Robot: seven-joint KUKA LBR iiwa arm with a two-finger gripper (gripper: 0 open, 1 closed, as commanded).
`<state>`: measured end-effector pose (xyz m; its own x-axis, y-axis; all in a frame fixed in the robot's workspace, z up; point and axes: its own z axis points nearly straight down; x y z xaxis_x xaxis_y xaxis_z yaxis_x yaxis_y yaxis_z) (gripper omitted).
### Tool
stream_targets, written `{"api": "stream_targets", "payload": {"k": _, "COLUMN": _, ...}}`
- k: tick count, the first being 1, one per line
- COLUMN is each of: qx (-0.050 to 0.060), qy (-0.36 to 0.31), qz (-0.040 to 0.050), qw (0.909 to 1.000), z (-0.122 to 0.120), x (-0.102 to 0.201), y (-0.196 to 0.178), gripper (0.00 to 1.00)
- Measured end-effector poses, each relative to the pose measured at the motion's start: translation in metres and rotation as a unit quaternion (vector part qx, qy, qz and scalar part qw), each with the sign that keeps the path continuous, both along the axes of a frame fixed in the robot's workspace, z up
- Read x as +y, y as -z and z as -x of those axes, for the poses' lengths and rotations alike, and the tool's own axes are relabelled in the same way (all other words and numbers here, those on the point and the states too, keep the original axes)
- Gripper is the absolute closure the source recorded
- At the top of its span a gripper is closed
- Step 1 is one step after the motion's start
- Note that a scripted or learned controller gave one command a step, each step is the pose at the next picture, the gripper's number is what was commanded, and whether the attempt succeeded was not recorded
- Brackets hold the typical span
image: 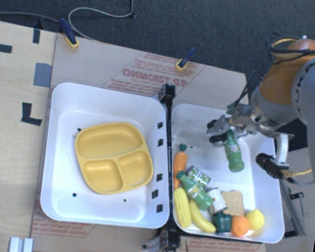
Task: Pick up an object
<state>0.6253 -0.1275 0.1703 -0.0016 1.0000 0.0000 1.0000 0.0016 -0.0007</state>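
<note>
At the near edge of the right bin [258, 236], a heap of toy food is seen: one ribbed yellow corn cob [182, 207], one smooth banana [202, 218], one dark green pepper [222, 222], one orange [240, 226], one lemon [255, 219] and one flat tan slice of bread [232, 201]. Just behind these, a green can [196, 188] with a pale label is laid on its side, and one carrot [181, 158] is set against the bin's left wall. In the left bin [58, 154], one glossy yellow plate [114, 157] with three compartments is laid. Farther back in the right bin, a green bottle [235, 152] with a white label is found, tilted, its upper end at the gripper [225, 132]. The bottle appears to be clasped at its top between the dark fingers, which are closed narrowly about it. The grey arm is bent in from the right, its orange band uppermost and its wrist turned down over the bin.
</note>
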Motion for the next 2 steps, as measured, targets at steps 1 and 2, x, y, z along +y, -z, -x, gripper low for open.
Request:
{"api": "stream_targets", "payload": {"k": 1, "qx": 0.001, "qy": 0.001, "qz": 0.0004, "qw": 1.0, "z": 0.045, "x": -0.001, "y": 0.013, "gripper": 1.0}}
{"api": "stream_targets", "payload": {"k": 2, "qx": 0.0, "qy": 0.0, "qz": -0.0004, "qw": 1.0, "z": 0.014, "x": 0.062, "y": -0.014, "gripper": 1.0}}
